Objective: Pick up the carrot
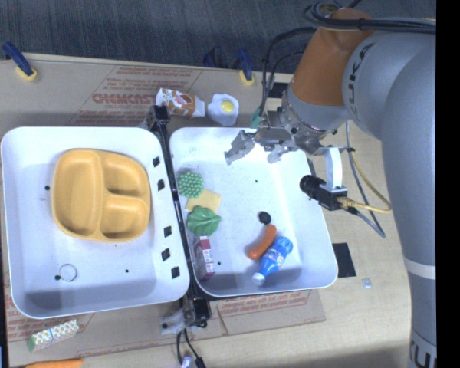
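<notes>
The gripper (254,149) hung with its fingers spread apart and nothing between them, over the far end of the right bin (310,271). The carrot (261,244) lay near that bin's front edge, touching a blue bottle (274,257), well apart from the claw; the left bin (23,205) held a yellow divided tray (101,194)

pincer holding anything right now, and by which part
Nothing. The pincer hangs open above the right bin; the carrot lies apart, beside the blue bottle.
</notes>
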### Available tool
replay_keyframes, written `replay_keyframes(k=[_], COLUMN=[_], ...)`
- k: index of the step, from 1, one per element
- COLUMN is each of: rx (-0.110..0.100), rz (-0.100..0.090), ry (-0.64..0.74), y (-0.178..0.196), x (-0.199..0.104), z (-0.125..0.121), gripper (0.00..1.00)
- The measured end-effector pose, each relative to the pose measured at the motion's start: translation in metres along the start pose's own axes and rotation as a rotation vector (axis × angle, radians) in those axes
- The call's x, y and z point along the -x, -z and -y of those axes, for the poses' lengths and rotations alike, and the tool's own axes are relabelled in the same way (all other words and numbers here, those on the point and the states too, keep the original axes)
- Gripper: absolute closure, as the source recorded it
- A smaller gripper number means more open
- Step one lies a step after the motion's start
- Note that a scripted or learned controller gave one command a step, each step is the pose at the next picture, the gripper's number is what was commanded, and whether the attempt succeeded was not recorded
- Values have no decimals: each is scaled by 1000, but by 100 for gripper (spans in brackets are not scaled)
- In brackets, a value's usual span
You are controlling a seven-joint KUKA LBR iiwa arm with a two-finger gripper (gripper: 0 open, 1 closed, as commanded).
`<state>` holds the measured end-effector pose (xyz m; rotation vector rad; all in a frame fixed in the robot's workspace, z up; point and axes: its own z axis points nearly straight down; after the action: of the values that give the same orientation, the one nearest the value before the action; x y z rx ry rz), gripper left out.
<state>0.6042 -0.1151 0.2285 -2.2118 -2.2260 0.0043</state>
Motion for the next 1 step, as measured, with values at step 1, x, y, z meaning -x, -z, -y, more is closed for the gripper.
replay_keyframes(k=[1], rx=[-1], rz=[-1], ry=[-473], y=[-138], x=[0], z=[50], gripper=[0])
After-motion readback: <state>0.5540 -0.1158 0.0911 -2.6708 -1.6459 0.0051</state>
